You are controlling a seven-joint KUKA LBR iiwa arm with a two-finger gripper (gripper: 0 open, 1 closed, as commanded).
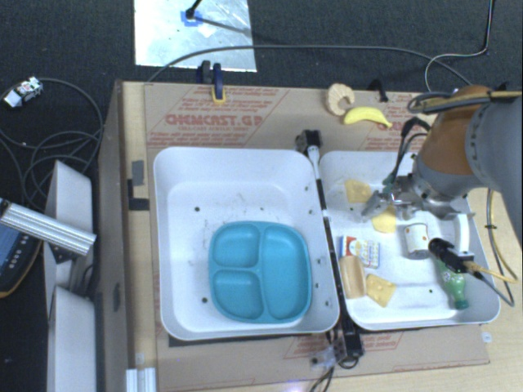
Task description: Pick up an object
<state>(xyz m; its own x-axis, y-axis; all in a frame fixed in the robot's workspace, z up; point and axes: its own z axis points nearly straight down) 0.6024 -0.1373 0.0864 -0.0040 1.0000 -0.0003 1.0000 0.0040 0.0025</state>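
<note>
So here's where I'm at: my gripper (391, 201) is down in the right bin (413, 302), over its upper middle, with my arm coming in from the right side of the view. Honestly can't tell from this angle whether it's wide or narrow, the wrist hardware blocks too much. The nearest thing is a yellow lump (384, 222), which sits right at the lower left of the gripper tip. It's so close that they look like they're touching, but I can't see it actually gripped, so I'm not claiming I've got it. Up and to the left of the gripper is a pale yellow wedge (357, 190), near but clearly apart. Just below and right of the lump there's a little white cup (415, 238) lying on its side. Further down the bin there's a small printed box (361, 251), then a tan bread-looking piece (353, 276) along the left wall with a second yellow wedge (379, 289) just beside it, and a green bottle (456, 291) over by the lower right corner. The left bin (188, 186) has a blue divided plate (261, 272) in it, well away from me. A banana (366, 117) lies out on the worktop (245, 121) behind the right bin.
</note>
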